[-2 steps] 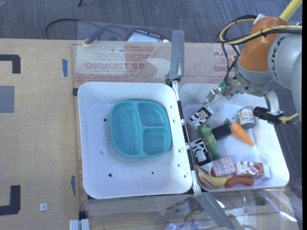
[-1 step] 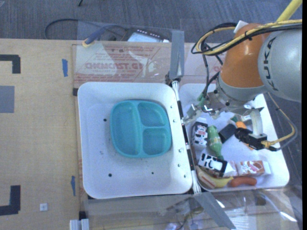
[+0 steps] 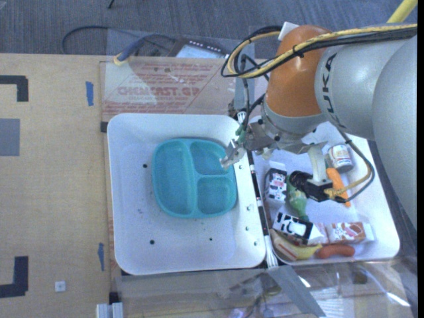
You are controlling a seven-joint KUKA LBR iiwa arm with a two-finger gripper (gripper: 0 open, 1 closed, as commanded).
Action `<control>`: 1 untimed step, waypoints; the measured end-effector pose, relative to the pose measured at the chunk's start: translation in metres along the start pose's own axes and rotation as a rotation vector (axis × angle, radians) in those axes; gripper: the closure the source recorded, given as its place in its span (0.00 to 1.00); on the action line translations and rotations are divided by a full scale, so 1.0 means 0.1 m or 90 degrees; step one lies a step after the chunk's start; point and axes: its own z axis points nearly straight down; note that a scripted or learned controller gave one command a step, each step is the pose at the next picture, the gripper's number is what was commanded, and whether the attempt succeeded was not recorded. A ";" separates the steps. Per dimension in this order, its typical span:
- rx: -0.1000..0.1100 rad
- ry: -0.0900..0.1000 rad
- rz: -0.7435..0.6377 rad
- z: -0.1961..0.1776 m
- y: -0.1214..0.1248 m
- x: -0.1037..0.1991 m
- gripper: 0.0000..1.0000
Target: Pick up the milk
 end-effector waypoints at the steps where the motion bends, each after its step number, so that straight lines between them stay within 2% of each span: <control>1: -0.019 -0.014 0.111 0.55 -0.31 0.27 0.00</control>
